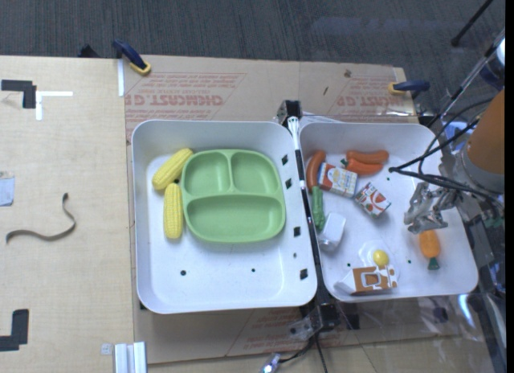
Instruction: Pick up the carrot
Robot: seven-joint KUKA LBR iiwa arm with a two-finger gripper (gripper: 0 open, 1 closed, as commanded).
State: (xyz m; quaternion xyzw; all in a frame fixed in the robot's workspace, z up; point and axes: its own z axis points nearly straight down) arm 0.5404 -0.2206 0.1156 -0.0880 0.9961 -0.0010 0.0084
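Fingers low over the right bin, near its right wall, metal tips pointing down and left; spread or pressed together, cannot tell; nothing seen pinched between them; carrot just below the fingers, lying on the bin floor, orange body with a green stub at its lower end, close to but seemingly not touching the tips; small orange-and-white carton left of the fingers; second carton further left, with a sausage above it and another sausage at the bin's left wall; green pod and white cup well left of the fingers; yellow ball and orange box below and left; left bin well apart, holding a green divided plate and two corn cobs beside it; both bins on cardboard over the desk.
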